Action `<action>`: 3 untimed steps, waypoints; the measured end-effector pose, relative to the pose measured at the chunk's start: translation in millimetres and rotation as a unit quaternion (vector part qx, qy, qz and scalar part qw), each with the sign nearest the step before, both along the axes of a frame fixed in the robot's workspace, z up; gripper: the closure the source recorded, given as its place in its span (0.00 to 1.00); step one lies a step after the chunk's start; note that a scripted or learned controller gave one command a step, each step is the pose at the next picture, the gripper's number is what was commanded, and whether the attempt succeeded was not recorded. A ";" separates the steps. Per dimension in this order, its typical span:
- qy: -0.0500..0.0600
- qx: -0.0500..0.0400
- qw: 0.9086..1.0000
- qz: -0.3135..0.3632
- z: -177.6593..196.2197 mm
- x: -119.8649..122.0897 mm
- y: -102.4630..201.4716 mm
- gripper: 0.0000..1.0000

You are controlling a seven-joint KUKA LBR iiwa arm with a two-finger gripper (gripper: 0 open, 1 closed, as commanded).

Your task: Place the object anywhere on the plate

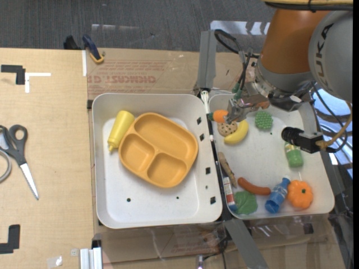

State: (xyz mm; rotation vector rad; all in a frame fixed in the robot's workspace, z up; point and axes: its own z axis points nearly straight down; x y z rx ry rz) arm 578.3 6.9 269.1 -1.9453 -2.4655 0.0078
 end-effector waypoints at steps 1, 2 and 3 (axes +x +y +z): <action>-0.001 0.001 0.987 0.159 -2.2 -21.1 58.1 1.00; 0.000 0.002 0.962 0.273 -67.6 -14.6 76.2 1.00; -0.002 0.002 0.929 0.371 -9.5 -25.1 143.4 1.00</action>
